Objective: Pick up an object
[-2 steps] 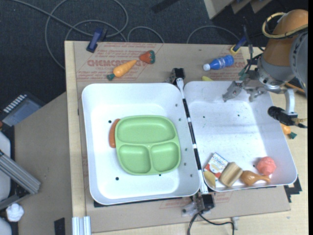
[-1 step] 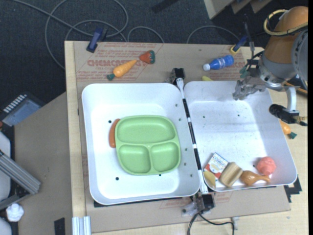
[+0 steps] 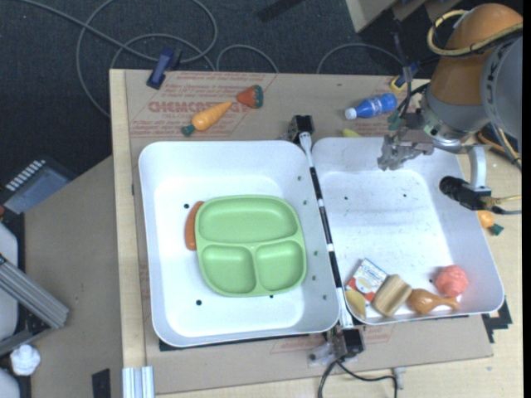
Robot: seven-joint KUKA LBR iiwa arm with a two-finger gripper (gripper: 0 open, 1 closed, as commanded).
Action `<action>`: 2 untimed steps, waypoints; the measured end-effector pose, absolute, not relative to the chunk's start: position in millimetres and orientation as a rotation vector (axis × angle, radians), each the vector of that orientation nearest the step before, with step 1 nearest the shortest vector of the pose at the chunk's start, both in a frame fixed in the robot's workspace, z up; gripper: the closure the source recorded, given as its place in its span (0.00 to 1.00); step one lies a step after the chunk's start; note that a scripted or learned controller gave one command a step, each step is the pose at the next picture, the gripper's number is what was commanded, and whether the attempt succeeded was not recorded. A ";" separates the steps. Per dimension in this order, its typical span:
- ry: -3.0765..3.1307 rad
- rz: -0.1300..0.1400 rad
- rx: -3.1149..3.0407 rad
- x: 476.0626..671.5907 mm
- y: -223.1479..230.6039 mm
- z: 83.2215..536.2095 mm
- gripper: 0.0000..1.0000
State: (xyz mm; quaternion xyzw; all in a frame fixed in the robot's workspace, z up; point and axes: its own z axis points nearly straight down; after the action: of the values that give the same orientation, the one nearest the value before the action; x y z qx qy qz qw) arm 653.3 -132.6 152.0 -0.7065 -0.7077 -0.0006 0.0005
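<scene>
- Gripper (image 3: 397,157) hovered over the right bin's (image 3: 415,214) far end; open or closed, could not tell.
- Nothing seen held.
- Nearest pickable cluster well below gripper, at the near rim: small carton (image 3: 366,275), wooden cylinder (image 3: 391,295), pink lump (image 3: 452,280).
- Cylinder's long axis diagonal.
- "CHEMCRAFT"-like red print on bench cardboard (image 3: 187,106), far left of gripper, partly legible.

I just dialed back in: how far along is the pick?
Nothing looks picked yet. The end effector hovers over the right bin at its far edge. The pink object, wooden cylinder and small packet lie along the bin's near edge, ungrasped.
</scene>
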 end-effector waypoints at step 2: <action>-2.221 0.001 -2.219 647.9 -107.0 114.3 0.00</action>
State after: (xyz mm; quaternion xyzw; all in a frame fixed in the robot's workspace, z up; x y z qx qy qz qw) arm 647.9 -107.0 114.3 -0.7069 -0.7073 0.0004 0.0010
